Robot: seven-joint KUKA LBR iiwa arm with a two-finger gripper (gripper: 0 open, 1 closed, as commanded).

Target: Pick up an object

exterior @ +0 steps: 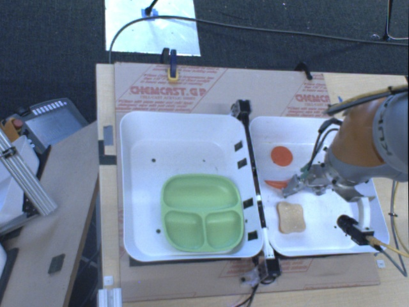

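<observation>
The arm is reaching into the right bin (383,232) and seems to be in the approach step of the pick, with nothing lifted so far. The claw (295,185) is hovering low over the bin floor, its tip lying right beside the right end of the thin orange-red strip (276,184), which looks like the likeliest target. Whether the claw is apart or together cannot be told from this slanted view, and nothing is showing between its tips. A round orange disc (281,155) is lying just beyond the claw, and a tan bread-like slice (291,217) is lying just on its near side. For the next move, the claw is needing to straddle the strip and settle squarely on it before closing.
</observation>
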